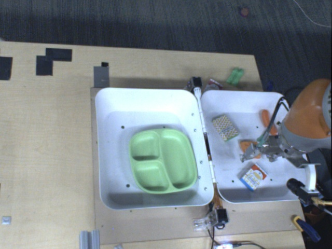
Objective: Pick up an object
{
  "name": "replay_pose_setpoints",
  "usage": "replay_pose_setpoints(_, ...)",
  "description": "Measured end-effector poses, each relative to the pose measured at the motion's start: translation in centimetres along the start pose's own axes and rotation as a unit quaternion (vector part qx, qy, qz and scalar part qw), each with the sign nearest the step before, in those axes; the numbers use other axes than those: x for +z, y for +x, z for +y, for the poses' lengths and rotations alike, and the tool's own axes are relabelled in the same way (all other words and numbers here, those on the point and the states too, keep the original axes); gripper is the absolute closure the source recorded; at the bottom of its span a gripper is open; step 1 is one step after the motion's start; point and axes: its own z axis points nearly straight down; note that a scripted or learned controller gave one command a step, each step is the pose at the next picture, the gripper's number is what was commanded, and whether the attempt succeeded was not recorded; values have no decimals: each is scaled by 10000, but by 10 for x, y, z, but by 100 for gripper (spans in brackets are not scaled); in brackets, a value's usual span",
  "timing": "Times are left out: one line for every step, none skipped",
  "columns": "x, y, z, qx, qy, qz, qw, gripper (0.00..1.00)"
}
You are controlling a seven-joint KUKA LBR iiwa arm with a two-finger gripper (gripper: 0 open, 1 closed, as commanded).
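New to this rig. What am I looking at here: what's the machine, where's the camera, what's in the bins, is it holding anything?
One fixed camera looks down at a slant on a bench with two white bins. The grey arm with the orange band reaches in from the right; its gripper hangs over the right bin. That bin holds a patterned block, a small box and orange pieces. The left bin holds a green divided tray. I can't tell whether it holds anything: the view is too blurred at its tip.
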Motion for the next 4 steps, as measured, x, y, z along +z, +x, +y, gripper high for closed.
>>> replay_pose_setpoints(-11,1,1,-3,-17,0,10000,100)
replay_pose_setpoints(-11,1,1,-6,-15,0,10000,0)
replay_pose_setpoints(-21,1,3,-11,-32,0,10000,100)
replay_pose_setpoints(-21,1,2,-13,-30,1,10000,0)
